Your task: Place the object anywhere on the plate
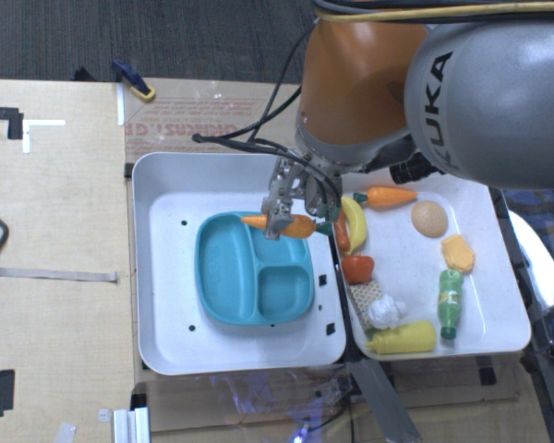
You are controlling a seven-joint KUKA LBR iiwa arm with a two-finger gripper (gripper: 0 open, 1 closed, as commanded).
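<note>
End effector [283,218] grips carrot [286,225] over plate [255,270].

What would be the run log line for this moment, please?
gripper: shut on carrot | position: above blue plate upper edge, left bin | release: not yet done

Robotics lab, KUKA arm [462,81], white bins [166,340], taped workbench [46,247]

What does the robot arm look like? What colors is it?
The arm is fat, round and grey, with an orange band near its end and dark letters spelling KUKA on the side. Black cables loop out beside it. At the tip sits a small silvery metal claw.
</note>
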